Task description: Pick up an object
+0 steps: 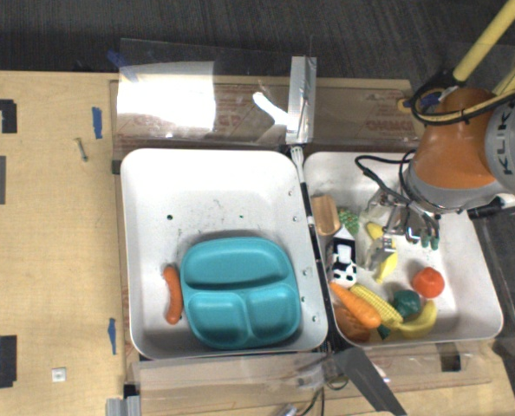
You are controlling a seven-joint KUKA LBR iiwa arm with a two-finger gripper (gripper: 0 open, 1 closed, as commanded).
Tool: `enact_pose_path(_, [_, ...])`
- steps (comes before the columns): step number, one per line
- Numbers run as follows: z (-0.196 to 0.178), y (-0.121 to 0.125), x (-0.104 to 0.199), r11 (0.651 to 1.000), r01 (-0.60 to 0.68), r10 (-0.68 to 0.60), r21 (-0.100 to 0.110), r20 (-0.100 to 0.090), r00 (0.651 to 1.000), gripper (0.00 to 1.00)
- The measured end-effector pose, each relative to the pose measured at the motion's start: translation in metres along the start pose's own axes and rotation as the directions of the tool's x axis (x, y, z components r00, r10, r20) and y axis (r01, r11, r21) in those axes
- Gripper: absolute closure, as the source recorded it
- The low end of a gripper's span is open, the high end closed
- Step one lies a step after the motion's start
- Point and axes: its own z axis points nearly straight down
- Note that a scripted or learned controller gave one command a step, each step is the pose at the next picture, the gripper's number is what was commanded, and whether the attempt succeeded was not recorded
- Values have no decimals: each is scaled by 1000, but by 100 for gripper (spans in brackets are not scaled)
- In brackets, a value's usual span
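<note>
My gripper (394, 232) hangs low over the middle of the right bin (479, 267), under the orange wrist band. Beneath and around it lies a pile of toy food: a small yellow piece (386, 265) just under the fingers, a red tomato (428, 282), a corn cob (376, 302), a carrot (355, 302), a banana (420, 321), a dark green piece (406, 302), a black-and-white block (343, 263) and a tan wooden piece (325, 216). Nothing can be seen held between the fingers.
The left bin (153, 189) holds a teal divided tray (239, 291) and an orange sausage-like toy (172, 294) beside it. A clear plastic sheet (205, 102) and a metal divider (301, 98) stand behind the bins. Cables trail from the wrist over the right bin.
</note>
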Motion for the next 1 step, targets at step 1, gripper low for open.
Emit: enact_pose_path(1, [-1,15,39,999,-50,50,0,2,999,0])
